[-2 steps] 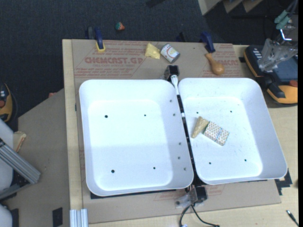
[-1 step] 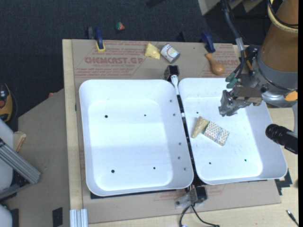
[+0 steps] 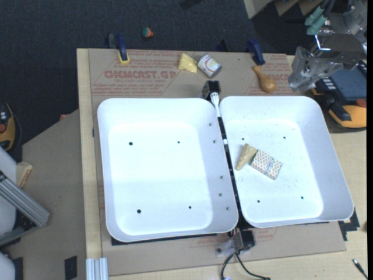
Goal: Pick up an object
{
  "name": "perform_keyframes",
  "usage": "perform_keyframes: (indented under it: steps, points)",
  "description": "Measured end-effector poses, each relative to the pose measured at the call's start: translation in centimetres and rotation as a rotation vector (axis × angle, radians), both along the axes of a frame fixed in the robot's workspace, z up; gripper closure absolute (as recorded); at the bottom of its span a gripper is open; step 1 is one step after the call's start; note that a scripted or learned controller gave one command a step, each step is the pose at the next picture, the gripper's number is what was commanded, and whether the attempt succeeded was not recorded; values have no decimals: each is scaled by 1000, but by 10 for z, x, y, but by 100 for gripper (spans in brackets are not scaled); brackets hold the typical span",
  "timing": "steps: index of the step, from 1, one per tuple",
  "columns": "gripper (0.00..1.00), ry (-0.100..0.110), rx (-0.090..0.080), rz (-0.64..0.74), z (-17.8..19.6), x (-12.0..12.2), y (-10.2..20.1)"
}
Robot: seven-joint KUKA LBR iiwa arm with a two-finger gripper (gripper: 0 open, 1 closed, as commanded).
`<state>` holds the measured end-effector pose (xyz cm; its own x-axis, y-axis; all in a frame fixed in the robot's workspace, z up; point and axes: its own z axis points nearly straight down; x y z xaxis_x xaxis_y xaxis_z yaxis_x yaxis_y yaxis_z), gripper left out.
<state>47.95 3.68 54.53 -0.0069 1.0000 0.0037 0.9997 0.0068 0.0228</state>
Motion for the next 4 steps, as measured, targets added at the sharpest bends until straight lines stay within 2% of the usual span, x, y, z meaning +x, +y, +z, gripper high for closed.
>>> perform_keyframes:
  steps: [1,2,3,4]
  points:
    - [100,30,-4,1,-52,-1,60]
    - [100,29,-4,1,-73,-1,120]
    - [100,12,-4,-17,-6,18,23]
    - [100,32,-5,0,-76,-2,86]
